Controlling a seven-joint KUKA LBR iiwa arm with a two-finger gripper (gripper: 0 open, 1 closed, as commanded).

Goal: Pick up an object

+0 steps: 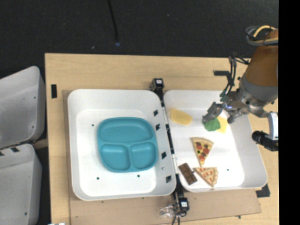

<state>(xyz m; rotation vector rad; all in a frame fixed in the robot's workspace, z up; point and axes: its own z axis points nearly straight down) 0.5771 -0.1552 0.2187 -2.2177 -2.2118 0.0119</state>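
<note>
Nothing lifted yet, by my read: gripper point(220, 115) low at 2 o'clock in the right bin point(248, 172), finger spread unreadable, green piece point(212, 124) beneath on the bin floor; grasp and lift remain.

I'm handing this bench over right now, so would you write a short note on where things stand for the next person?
Gripper: low in the right bin, right at a green item with a yellow piece beside it; grasp unconfirmed.
Right bin also holds: pale yellow item, two pizza slices, brown bar.
Left bin: blue divided tray.
Done: arm is down at the green item.
Left: confirm a grip, then lift.
</note>
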